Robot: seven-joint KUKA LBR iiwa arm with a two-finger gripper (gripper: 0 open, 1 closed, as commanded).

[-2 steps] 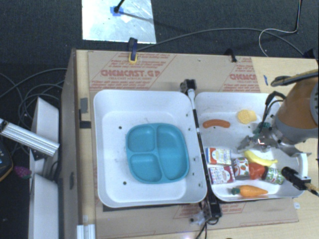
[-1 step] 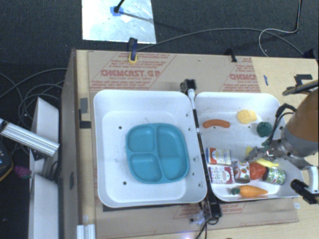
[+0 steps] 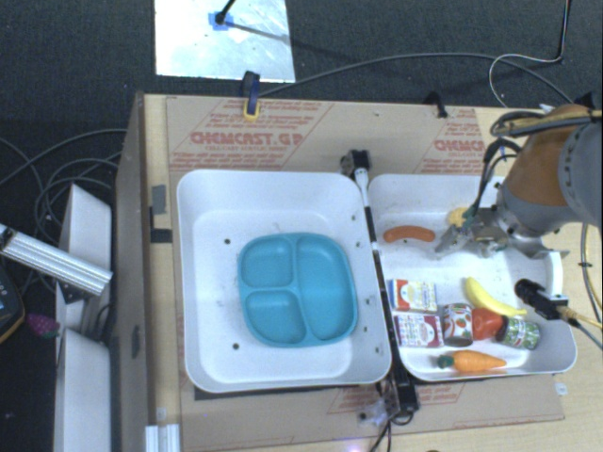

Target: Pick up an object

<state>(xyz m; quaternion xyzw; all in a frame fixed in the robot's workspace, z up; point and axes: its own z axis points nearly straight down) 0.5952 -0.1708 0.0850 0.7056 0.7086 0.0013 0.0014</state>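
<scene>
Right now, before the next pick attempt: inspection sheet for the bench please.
Surface: two white bins; left bin, right bin.
Job's things: in the right bin, sausage, banana, carrot, two small cartons, can, bottle.
Clutter: blue divided plate in the left bin.
Grippers: claw low in the right bin, beside the sausage.
Cables: loose cables behind the bench.
Surroundings: dark floor, foil sheet.

Board (image 3: pixel 283 130) under the bins: red print "CHEMCAST GP" behind the left bin (image 3: pixel 203 252), readable. Same print repeated behind the right bin (image 3: pixel 415 191), partly cut off by the arm. Cartons (image 3: pixel 413 295) and can (image 3: pixel 457 323) in the right bin carry labels, print too small to read.
</scene>
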